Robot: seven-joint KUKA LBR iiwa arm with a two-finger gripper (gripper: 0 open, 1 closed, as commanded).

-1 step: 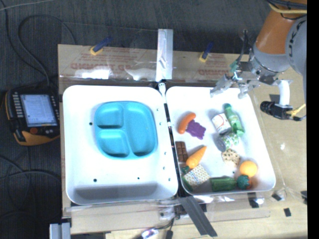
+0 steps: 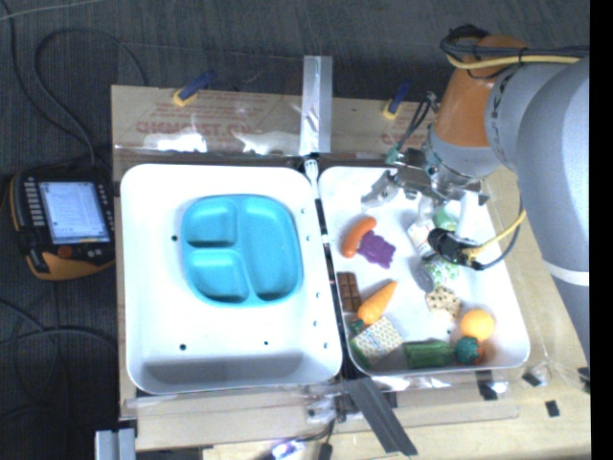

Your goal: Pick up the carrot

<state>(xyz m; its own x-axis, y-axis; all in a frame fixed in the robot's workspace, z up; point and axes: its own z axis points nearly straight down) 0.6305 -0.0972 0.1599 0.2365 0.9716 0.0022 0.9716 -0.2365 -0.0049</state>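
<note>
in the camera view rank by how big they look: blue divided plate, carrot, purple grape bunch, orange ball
1. Blue plastic divided plate, by far the largest.
2. Orange tapered carrot.
3 and 4. Purple toy grape bunch and round orange ball look about alike, so I won't rank them.

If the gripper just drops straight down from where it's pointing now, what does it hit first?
Most likely the bare white floor of the right bin near its far end, or the small pale item beside it; depth is hard to judge. The gripper sits well off from the carrot.
</note>
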